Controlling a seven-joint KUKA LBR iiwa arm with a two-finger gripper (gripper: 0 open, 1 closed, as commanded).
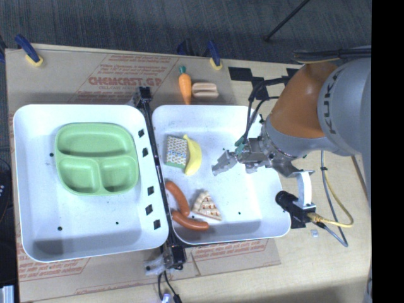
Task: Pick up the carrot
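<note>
Bench behind right bin: carrot, well apart from fingers, grip state unclear.

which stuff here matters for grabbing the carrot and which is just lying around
For the job:
carrot, on the bench behind the right bin
gripper

Lying about:
banana
two sausages
waffle piece
green tray in the left bin
hot dog bun

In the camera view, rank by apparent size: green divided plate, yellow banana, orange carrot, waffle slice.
1. Green divided plastic plate, by far the largest.
2. Yellow banana.
3. Orange carrot with green top and tan waffle slice look roughly alike; I won't rank them.
</note>
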